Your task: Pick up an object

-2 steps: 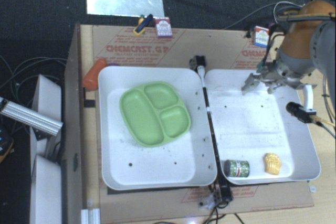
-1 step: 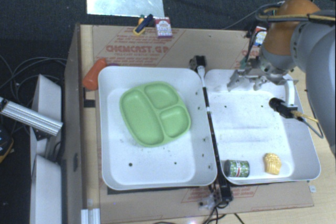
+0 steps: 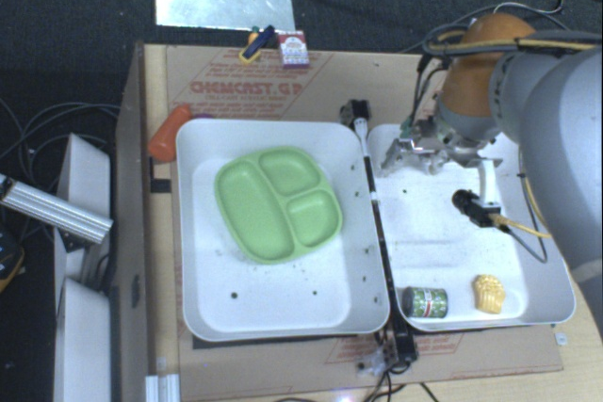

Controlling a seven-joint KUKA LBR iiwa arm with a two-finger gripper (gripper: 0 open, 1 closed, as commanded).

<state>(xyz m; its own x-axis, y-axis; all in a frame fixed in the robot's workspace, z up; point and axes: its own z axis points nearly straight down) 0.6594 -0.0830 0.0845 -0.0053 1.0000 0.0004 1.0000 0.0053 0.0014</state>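
Near the front edge of the right white bin [image 3: 542,292] lie a small green can [image 3: 426,302] on its side and a yellow ridged object [image 3: 488,293]. My gripper [image 3: 413,153] hangs over the bin's far left corner, well apart from both. Nothing is visible in it. The grey arm with its orange band [image 3: 490,42] covers the bin's far right part. A light green divided plate [image 3: 278,203] lies in the middle of the left white bin [image 3: 203,297].
A black-tipped tool [image 3: 357,114] lies along the divider between the bins. An orange object [image 3: 169,133] sits by the left bin's far left corner. A small red-and-white box [image 3: 295,49] and a yellow-blue item [image 3: 256,44] rest on the cardboard behind.
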